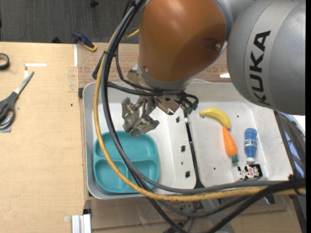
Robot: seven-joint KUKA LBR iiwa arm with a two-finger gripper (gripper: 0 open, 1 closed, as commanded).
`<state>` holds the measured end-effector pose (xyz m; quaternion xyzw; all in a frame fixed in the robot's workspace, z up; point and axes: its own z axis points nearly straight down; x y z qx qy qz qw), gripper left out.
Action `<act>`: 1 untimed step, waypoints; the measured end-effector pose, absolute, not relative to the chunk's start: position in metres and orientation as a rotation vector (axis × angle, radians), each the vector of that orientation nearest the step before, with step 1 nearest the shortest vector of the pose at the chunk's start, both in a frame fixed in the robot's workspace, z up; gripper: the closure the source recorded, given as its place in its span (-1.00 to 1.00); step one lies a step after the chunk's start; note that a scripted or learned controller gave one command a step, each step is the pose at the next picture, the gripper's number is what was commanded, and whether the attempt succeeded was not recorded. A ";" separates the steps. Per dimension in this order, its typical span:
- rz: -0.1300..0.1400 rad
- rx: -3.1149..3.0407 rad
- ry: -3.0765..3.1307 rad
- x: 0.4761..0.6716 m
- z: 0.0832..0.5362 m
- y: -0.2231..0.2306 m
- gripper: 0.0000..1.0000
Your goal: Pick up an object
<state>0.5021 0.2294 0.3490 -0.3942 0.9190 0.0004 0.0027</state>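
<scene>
My pincer [138, 118] hangs over the left bin [90, 130], just above the far edge of the teal divided tray [127, 163]; whether it is open or closed I cannot tell, and I see nothing held in it. The tray looks like stiff, light plastic, broad and flat, so I judge its raised rim or the ridge between compartments the only place to pinch. In the right bin [265, 120] lie a banana [216, 115], a carrot [229, 142] and a small bottle [250, 143], well apart from me; the slim carrot seems easiest, taken across its middle.
</scene>
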 end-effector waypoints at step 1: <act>0.000 -1.660 2.660 0.496 0.437 0.219 1.00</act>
